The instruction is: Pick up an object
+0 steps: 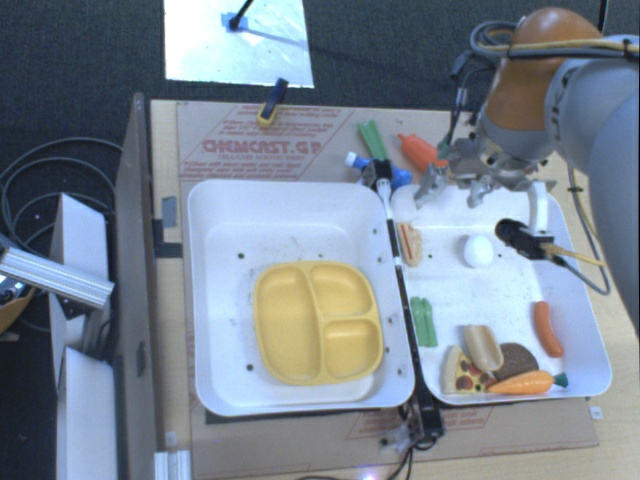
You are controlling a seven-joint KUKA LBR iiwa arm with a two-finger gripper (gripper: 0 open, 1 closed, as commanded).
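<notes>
where jaws [452,190] hover (parted), back rim [440,183] close.

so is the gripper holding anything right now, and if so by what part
Nothing is held. The gripper hangs open over the far end of the right bin, with no object between its fingers; the white ball lies below it, untouched.

Dark carpet floor [80,58] (a shiny sheet [240,28] lies there), cardboard-topped bench [300,138].

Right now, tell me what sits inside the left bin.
The left bin holds one yellow divided tray, its three compartments bare. A few dark specks dot the bin floor around it. Whatever lies beneath the tray is covered.
</notes>
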